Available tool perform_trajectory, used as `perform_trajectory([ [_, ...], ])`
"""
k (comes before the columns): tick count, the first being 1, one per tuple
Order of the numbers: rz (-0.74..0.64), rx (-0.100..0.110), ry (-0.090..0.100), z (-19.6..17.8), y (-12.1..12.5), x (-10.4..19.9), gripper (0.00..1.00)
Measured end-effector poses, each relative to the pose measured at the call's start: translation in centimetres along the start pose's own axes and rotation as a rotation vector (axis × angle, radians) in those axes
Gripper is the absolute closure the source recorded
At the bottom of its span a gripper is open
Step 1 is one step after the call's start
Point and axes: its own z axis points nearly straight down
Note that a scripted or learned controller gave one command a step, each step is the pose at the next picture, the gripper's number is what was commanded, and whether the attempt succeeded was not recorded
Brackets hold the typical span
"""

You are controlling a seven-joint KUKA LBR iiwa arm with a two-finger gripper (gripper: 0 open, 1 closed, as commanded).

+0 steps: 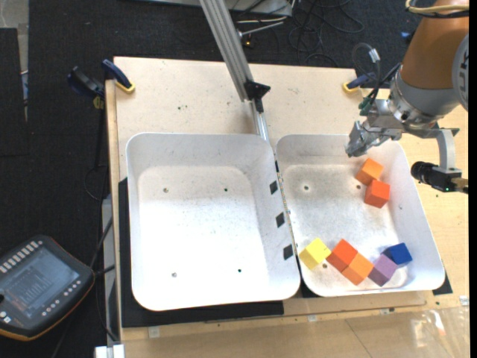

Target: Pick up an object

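My gripper (358, 145) hangs over the back of the right bin (320, 181), just up and left of an orange cube (369, 171). Nothing shows between its fingers. A second, redder orange cube (378, 193) lies right below the first. Along the bin's front edge sit a yellow cube (315, 253), an orange-red cube (343, 254), an orange block (358, 268), a purple cube (382, 269) and a blue cube (399, 254), packed close together.
The left bin (197, 215) lies beside the right one, their rims meeting at the middle. A slanted metal pole (231, 51) crosses the bench's back. Clamps (119, 77) grip the board's back corners. A pendant (37, 282) rests at lower left.
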Motion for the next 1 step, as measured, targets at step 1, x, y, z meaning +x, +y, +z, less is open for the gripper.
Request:
perform_trajectory([
  [1,0.0,0.001,0.0,0.88,-0.32,4.45,1.0],
])
